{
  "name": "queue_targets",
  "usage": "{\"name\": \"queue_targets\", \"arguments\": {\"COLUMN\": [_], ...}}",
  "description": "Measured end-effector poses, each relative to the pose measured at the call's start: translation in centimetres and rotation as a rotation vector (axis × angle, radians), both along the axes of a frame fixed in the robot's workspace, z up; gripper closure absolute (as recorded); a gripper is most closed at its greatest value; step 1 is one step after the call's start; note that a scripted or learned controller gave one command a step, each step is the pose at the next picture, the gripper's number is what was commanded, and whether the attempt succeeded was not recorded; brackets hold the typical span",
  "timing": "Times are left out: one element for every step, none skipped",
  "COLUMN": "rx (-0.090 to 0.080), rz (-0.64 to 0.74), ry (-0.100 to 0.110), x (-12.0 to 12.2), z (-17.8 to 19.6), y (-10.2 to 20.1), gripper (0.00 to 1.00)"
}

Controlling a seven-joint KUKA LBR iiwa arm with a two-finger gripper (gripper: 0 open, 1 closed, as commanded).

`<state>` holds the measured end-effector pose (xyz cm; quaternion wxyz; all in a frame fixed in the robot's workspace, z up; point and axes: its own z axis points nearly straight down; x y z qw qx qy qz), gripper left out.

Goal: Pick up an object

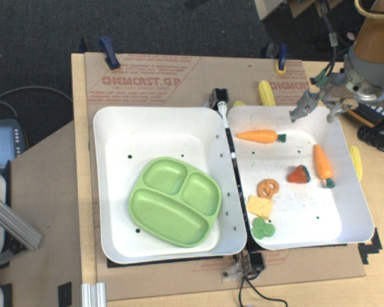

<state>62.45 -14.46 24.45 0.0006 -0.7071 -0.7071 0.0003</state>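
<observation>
Two shallow white plastic bins sit side by side on the cardboard-covered table [147,75]. The left bin [115,133] holds a light green three-compartment plastic plate [175,201], lying flat toward the bin's near side. The right bin [326,222] holds six small toy foods: an orange plastic carrot with a green tip [259,136] lying crosswise near the far edge, a second orange carrot [322,164] lying lengthwise by the right wall, a red strawberry-shaped piece [299,174] just left of that second carrot, a brown pretzel-shaped piece [267,187], a yellow cheese-like wedge [259,206] touching the pretzel's near side, and a green leafy piece [263,228] at the near left corner. A yellow corn cob toy [266,93] lies on the table just beyond the right bin.

The grey arm's claw [319,109] hovers over the far right corner of the right bin, its two fingers spread apart with nothing between them, well clear of both carrots.
</observation>
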Motion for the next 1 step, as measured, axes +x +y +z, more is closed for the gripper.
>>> {"name": "queue_targets", "arguments": {"rx": [0.002], "rz": [-0.004], "ry": [0.014], "x": [-2.54], "z": [-14.96], "y": [-2.78], "gripper": [0.0]}}
